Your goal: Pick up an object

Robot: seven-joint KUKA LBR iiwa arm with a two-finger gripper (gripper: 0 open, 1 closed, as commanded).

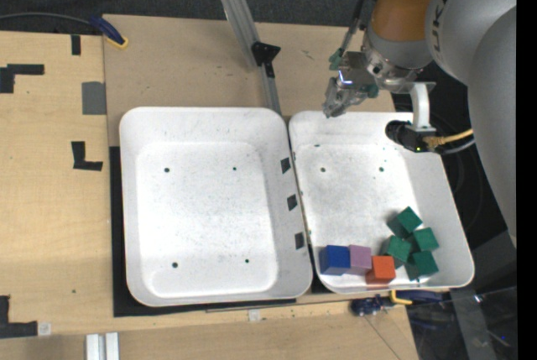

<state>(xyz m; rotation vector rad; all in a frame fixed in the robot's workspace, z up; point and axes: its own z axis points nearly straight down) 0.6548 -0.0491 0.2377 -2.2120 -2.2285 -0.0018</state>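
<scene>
My gripper [336, 107] hangs over the far rim of the right bin [361, 174], near its back left corner, with nothing seen between its fingers. Far from it, in the bin's near right corner, lie a blue block [336, 258], a lilac block [360, 258], an orange block [383, 268] and several dark green blocks [411, 239]. The blocks are bunched together along the near wall.
The left bin [205, 199] sits beside the right one, their rims touching. A slanted metal bar [239, 2] runs down toward the gap between the bins. Black tape marks dot the wooden bench on the left.
</scene>
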